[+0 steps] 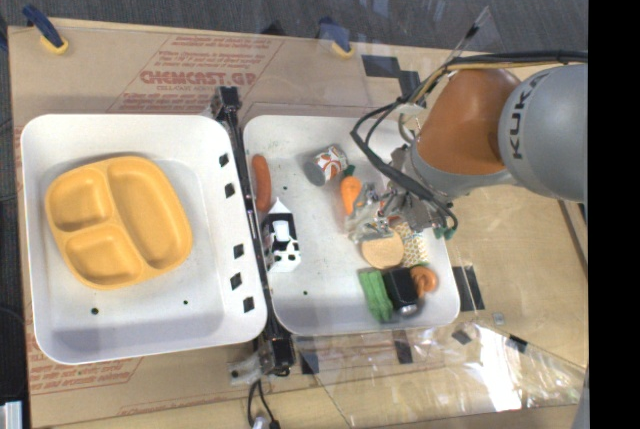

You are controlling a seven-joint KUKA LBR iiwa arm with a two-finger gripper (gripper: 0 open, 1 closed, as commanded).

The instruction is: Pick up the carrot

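The carrot (pixel 350 192), small and orange, lies in the upper middle of the right bin (pixel 320 302). My gripper (pixel 374 213) hangs low over the bin just right of and below the carrot, very close to it, under the grey arm with its orange band (pixel 462 125). The gripper's metal parts and cables are cluttered, and I cannot make out whether it touches the carrot.
A reddish sausage (pixel 262 181), a small can (pixel 327 164), a black-and-white cow toy (pixel 282 242), a tan cookie (pixel 380 252), a green piece (pixel 375 297), a black object (pixel 402 288) and an orange ring (pixel 426 279) share the right bin. The left bin holds a yellow divided tray (pixel 115 217).
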